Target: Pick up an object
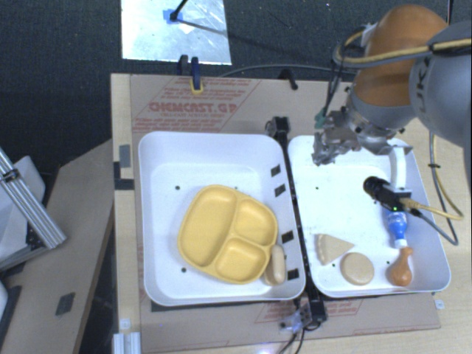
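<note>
White plastic, smooth and shallow, makes up both bins. The left bin [158, 198] holds a yellow plate [225, 234] with three compartments, glossy and rounded at the corners, lying flat. A small tan roll [276, 264] touches the plate's lower right edge, close to the bin's wall. The right bin [339, 198] holds a pale wedge [332, 247] with a matte face and a round tan disc [358, 268] just beside it. It also holds a brown pear-shaped piece [400, 266] (smooth, its narrow neck pointing up the view) and a small blue-and-white tube [398, 229] touching that neck. The grey metal gripper [327, 152] hangs over the upper left part of the right bin, well apart from all four pieces there; whether it is open or closed cannot be told from this view
</note>
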`<control>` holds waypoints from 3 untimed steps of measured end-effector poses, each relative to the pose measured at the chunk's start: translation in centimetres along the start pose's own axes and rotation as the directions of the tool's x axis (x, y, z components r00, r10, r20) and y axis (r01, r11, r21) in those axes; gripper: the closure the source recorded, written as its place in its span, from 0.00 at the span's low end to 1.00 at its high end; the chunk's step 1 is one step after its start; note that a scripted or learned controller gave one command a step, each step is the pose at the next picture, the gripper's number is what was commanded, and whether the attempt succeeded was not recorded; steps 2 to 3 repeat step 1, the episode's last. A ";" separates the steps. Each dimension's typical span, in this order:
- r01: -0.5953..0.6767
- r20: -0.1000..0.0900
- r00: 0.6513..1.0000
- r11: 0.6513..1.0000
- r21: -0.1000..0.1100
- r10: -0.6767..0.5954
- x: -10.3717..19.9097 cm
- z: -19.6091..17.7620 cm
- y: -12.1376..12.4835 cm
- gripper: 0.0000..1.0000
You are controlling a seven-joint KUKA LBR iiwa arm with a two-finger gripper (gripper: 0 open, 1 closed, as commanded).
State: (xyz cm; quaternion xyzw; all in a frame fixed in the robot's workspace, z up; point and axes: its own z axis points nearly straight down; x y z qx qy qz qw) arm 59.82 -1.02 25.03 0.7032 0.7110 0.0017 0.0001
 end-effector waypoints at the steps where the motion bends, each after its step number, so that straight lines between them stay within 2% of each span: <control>1: 0.000 0.000 1.000 1.000 0.000 0.000 6.3 0.1 0.6 1.00; 3: 0.000 0.000 1.000 1.000 0.000 0.000 6.3 0.1 0.6 1.00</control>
